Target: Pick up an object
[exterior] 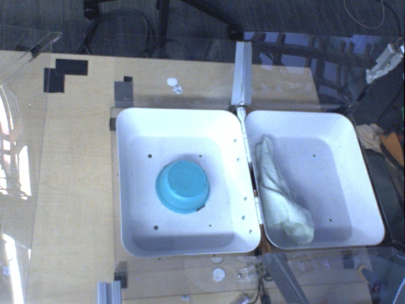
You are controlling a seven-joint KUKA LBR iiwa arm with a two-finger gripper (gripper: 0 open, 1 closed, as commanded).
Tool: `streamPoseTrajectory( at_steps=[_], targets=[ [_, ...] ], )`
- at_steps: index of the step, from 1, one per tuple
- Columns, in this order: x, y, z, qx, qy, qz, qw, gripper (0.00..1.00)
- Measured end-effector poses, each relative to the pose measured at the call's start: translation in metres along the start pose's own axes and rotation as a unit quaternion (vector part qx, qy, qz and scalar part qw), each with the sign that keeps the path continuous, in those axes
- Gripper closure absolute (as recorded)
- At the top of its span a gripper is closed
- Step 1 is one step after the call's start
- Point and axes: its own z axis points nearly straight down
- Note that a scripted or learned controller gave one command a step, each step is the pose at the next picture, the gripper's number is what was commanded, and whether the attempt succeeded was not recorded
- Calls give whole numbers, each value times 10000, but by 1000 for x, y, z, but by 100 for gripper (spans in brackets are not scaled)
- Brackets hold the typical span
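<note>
Two shallow white bins are set side by side on the pale wooden bench point(76, 189), and the dark seam point(250, 170) where their walls meet is taken here as the landmark. To the left of the seam, the left bin point(136, 138) holds a round blue bowl point(183, 186). The bowl is placed near the middle of that bin's floor, well apart from the seam and touching none of the walls. It seems to be turned mouth down, though the slanted view leaves this uncertain.

Just to the right of the seam, in the right bin point(342, 138), a pale rolled cloth point(278, 195) is laid lengthwise along the wall nearest the seam. Its thicker end is pressed into that bin's near corner, and its narrower end is pointed toward the far side.

Whether the hand is spread or pressed together cannot be told, so the position of the bowl and the cloth relative to it cannot be given either.

Beyond the far end of the seam, a grey metal rail point(241, 75) is fixed upright on the bench in line with it. Far to the left of the seam, black tape marks point(63, 73) are stuck to the bench. A small white disc point(218, 273) lies on the bench past the near end of the seam, slightly to the left.
</note>
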Motion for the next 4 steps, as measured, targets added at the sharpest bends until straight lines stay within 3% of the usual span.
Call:
streamPoseTrajectory(
  at_steps=[1,2,3,4],
  targets=[
    [-13,40,0,-6,0,-2225,9749,0],
    [-11,42,-12,-32,-24,-2254,9743,100],
    [85,22,-2,-21,2,-3695,9292,100],
    [107,36,47,-21,3,-4772,8788,100]
  ],
)
